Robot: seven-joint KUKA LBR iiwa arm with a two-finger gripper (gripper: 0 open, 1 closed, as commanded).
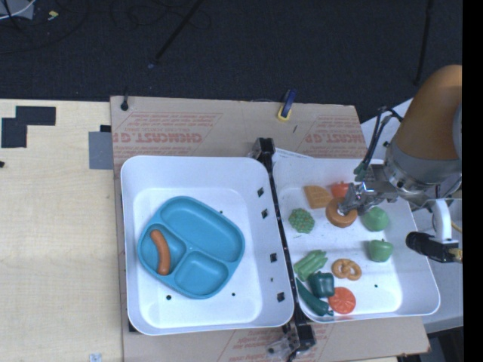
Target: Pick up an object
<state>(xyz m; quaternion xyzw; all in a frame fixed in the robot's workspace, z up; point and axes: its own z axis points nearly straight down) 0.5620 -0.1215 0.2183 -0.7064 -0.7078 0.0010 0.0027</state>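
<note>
The right bin holds several toy foods. Among them are an orange wedge, a green broccoli, a brown donut, a green apple, a green pepper, a pretzel, a pea pod and a red tomato. My gripper hangs over the bin's upper middle, right above the donut, next to a small red piece. I see nothing held between its fingers.
The left bin holds a blue divided tray with a sausage in its left compartment. A black clamp sits at the bins' shared top edge. Cardboard lies under both bins. A dark green piece lies by the tomato.
</note>
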